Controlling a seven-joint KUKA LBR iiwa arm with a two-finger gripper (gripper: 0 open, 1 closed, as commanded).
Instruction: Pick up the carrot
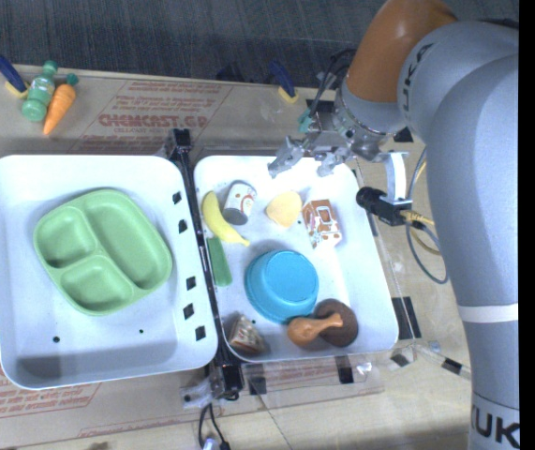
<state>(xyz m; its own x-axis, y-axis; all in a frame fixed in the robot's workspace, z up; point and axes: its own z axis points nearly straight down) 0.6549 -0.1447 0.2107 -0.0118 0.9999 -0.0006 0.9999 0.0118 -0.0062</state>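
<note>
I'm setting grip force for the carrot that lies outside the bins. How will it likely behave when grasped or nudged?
The carrot looks like a small moulded toy, so probably stiff and light. Its tapered, rounded body may slip out of a pinch towards the thin tip. Nudged, it would likely roll or pivot; the green bottle right beside it may hinder a grasp.

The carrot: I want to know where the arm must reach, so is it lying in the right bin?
No, the carrot lies outside both bins, on the bench at the view's top left beside a green bottle.

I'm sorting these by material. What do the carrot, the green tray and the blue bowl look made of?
Carrot: probably moulded plastic, even orange, smooth matte skin.
Green tray: likely plastic, uniform pale green with soft sheen on its dividers.
Blue bowl: plastic too, apparently; one flat colour, thin rim.
</note>
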